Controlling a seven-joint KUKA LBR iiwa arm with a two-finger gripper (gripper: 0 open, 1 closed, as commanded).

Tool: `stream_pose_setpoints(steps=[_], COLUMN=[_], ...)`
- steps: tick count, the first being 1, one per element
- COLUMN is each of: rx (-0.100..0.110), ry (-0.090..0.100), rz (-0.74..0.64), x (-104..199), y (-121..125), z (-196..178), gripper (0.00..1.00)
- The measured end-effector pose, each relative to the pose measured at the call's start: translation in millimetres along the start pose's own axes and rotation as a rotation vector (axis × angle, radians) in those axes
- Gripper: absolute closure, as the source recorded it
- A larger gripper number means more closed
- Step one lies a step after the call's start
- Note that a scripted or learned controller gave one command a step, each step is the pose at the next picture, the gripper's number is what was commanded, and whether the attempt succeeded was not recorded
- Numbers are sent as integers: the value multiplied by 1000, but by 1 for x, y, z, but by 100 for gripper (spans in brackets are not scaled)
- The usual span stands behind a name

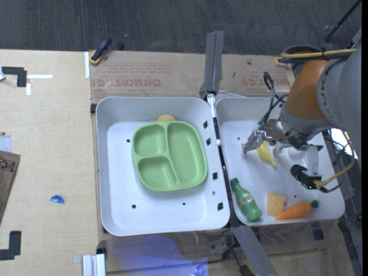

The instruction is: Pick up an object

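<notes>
The metal two-finger gripper (263, 144) stands spread over a small yellow banana-shaped toy (265, 153), hiding its far end.

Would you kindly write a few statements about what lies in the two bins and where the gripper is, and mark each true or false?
1. The green divided plate lies in the left bin. True.
2. The gripper is over the left bin. False: it is over the right bin, at the yellow banana.
3. The green bottle stands upright. False: it lies on its side.
4. The carrot lies in the right bin. True.
</notes>
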State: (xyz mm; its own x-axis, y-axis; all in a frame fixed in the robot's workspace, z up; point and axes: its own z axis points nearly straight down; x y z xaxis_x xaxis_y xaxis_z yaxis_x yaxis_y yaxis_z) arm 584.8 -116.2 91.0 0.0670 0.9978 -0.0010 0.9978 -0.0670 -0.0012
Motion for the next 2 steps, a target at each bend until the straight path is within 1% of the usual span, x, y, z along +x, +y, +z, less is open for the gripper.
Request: stream_pose_setpoints(steps=[1,2], rx=[4,2], ry=[-1,-1], rz=[-2,-44], x=[-1,84], y=[-1,17], z=[-7,-99], gripper=[100,100])
